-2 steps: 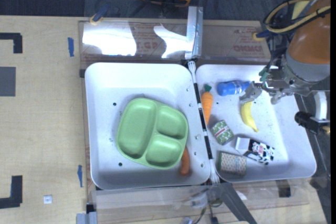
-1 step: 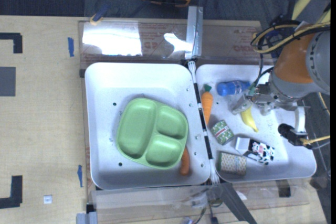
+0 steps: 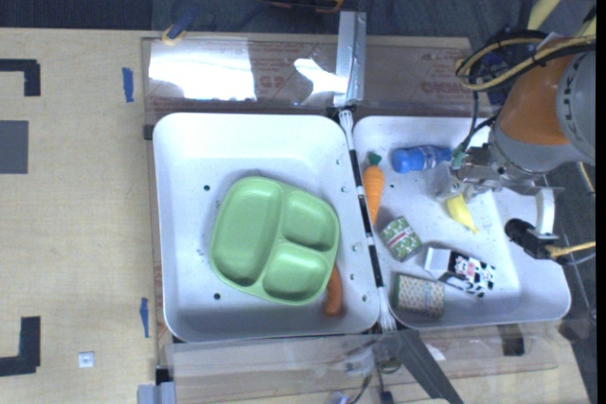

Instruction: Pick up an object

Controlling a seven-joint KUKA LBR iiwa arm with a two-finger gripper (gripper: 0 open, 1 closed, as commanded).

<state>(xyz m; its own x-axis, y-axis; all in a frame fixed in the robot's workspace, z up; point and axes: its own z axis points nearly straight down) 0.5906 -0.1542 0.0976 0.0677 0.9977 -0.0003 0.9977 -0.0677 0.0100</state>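
You have the fingers down over the yellow banana, grip state I cannot tell; nothing looks lifted yet.

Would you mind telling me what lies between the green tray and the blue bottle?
In the camera view, the bins' shared rims and the upright carrot lie between the green tray and the blue bottle.
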